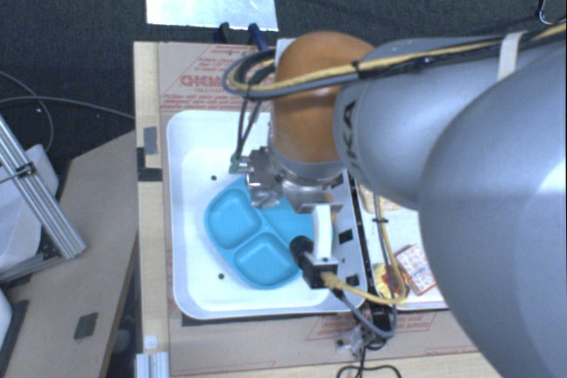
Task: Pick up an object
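Observation:
A light blue divided plate (246,236) with several compartments lies in the left white bin (190,190), toward its front. The arm's wrist and gripper (288,199) hang right over the plate's far right part and cover it. The grey arm with its orange band (310,102) fills the upper right of the view and hides most of the right bin.
A small red and white packet (413,268) lies in the right bin near its front, beside yellow cabling (376,279). Cardboard (195,71) lines the bench under the bins. An aluminium frame (35,190) stands at the far left.

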`<state>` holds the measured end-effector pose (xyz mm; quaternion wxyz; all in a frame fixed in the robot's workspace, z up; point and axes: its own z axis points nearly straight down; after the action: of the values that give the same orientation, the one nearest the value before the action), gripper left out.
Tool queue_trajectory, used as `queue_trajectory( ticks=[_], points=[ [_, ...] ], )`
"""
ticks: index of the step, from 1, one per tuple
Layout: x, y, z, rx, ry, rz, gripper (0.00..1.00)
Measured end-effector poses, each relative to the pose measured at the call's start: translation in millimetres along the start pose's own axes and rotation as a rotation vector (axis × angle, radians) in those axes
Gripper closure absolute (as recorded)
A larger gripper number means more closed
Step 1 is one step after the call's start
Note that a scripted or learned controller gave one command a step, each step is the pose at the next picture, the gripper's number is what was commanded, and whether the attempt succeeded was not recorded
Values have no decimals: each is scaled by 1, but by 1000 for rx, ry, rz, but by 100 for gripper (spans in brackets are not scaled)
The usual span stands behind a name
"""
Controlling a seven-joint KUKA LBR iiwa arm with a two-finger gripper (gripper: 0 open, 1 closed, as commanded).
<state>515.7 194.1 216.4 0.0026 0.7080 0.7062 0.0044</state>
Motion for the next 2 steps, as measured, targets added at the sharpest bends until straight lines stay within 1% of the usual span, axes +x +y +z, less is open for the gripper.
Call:
queue_trajectory(
  ticks=[1, 2],
  points=[
    [-7, 83, -165, -13, 2, -5, 100],
    [43, 64, -113, 11, -2, -10, 100]
  ],
)
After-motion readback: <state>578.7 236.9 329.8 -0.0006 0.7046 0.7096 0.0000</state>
